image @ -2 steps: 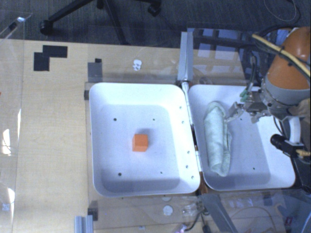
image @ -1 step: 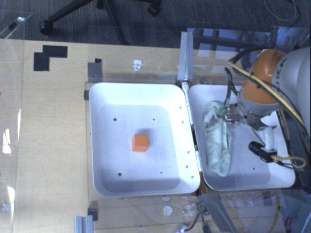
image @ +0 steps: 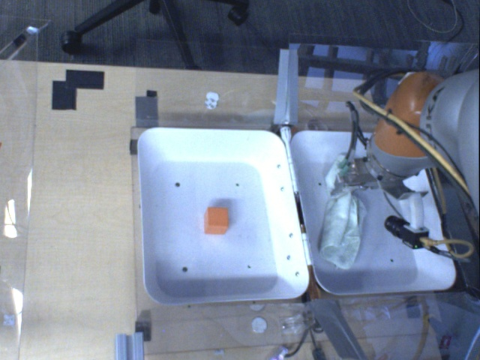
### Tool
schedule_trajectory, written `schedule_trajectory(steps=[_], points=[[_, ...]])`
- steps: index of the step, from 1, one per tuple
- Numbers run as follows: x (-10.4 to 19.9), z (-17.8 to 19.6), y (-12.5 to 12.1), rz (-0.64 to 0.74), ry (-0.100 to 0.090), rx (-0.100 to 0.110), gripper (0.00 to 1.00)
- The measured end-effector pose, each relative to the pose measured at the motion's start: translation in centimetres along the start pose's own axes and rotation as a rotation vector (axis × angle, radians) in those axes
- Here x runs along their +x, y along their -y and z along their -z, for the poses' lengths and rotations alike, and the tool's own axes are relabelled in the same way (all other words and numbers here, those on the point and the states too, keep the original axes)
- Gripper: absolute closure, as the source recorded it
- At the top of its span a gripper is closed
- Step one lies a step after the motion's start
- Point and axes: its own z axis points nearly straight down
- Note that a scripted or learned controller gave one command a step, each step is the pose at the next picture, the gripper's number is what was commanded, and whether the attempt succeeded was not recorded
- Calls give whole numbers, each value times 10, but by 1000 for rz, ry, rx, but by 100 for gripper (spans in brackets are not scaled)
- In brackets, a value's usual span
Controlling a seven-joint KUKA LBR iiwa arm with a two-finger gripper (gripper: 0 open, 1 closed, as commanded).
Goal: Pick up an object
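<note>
A small orange cube [image: 217, 220] lies near the middle of the left white bin [image: 161, 201]. A pale, crumpled, translucent bag [image: 341, 227] lies lengthwise in the right white bin [image: 435, 272], toward its left side. My gripper [image: 351, 177] is low over the right bin, directly at the bag's upper end, under the orange band of the arm [image: 405, 115]. The wrist hides where gripper and bag meet, so whether they touch cannot be told.
The two bins share a raised divider [image: 295, 201]. Cables [image: 409, 235] loop from the arm over the right bin's right side. A metal frame [image: 285, 88] stands behind the bins. Wooden bench [image: 67, 223] stretches to the left.
</note>
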Motion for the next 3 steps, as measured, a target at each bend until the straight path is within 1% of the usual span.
schedule_trajectory(steps=[1,2,3], points=[[-3,18,-6,-58,0,8,100],[-1,114,-54,-91,3,6,100],[43,228,-56,-454,4,7,100]])
